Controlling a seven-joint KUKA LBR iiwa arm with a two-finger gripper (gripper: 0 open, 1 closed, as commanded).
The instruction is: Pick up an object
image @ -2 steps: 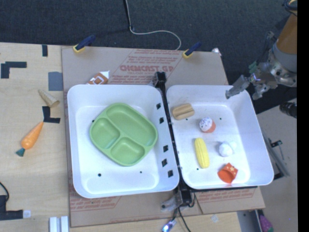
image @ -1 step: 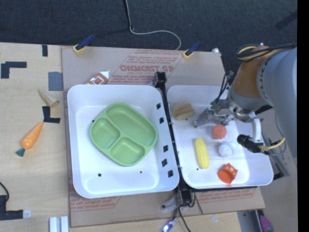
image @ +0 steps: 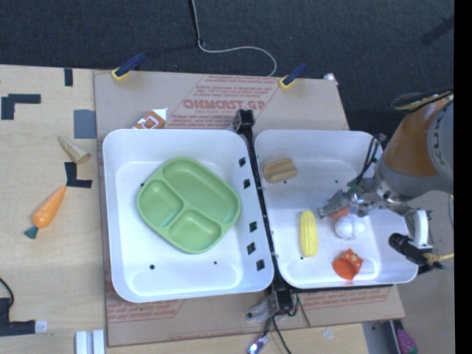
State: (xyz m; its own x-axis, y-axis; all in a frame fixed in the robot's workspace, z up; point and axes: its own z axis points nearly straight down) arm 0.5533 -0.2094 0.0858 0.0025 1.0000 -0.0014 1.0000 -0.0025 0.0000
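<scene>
My gripper [image: 337, 206] hangs low over the right bin [image: 324, 144], reaching in from the right. Just under and beside its tip lies a white round object [image: 345, 228], and a small orange-red patch shows right at the tip; I cannot tell what it is. A yellow corn cob [image: 308, 233] lies to the gripper's left. A red object [image: 347, 264] sits near the bin's front wall. A tan bread-like piece [image: 279, 170] rests at the bin's back left. Nothing is visibly lifted.
The left bin [image: 118, 220] carries a green divided plate [image: 189, 204]. On the wooden bench to the left lie an orange carrot [image: 47, 208] and a tan cone [image: 74, 150]. A black divider [image: 254, 198] runs between the bins.
</scene>
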